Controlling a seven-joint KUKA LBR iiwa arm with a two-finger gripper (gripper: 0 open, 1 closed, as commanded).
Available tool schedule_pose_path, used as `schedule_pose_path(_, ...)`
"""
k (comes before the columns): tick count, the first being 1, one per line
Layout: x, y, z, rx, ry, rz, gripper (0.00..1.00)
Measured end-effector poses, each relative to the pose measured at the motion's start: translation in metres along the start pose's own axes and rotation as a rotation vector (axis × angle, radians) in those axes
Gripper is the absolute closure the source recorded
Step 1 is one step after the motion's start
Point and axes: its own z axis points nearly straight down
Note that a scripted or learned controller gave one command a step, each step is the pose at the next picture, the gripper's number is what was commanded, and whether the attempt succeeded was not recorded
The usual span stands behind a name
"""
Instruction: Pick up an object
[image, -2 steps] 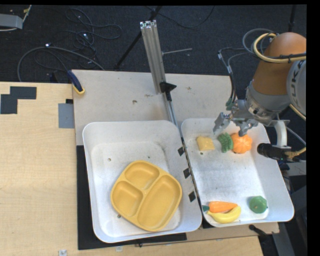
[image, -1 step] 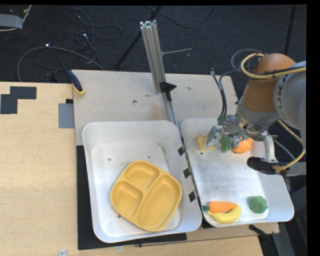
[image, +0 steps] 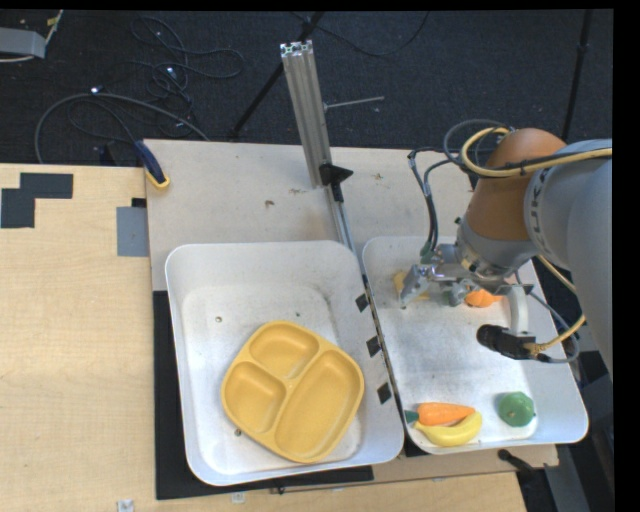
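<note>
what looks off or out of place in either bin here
Nothing looks spilled or damaged. The yellow divided plate lies at an angle to the walls of the left bin. In the right bin, the carrot rests against the banana near the front wall, beside the green object.

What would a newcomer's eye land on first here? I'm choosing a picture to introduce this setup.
Probably the yellow divided plate, lying alone in the left bin. Next, the grey and orange arm, reaching in over the far end of the right bin. At that bin's near edge sit a carrot, a banana and a green fruit.
</note>
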Motion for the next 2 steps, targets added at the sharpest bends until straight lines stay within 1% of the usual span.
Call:
schedule_pose_path(1, -0.0004, 0.0007, 0.0157, -0.007, 0.000, 0.002, 0.00)
schedule_pose_path(2, -0.0013, -0.0002, 0.0080, -0.003, 0.000, 0.005, 1.00)
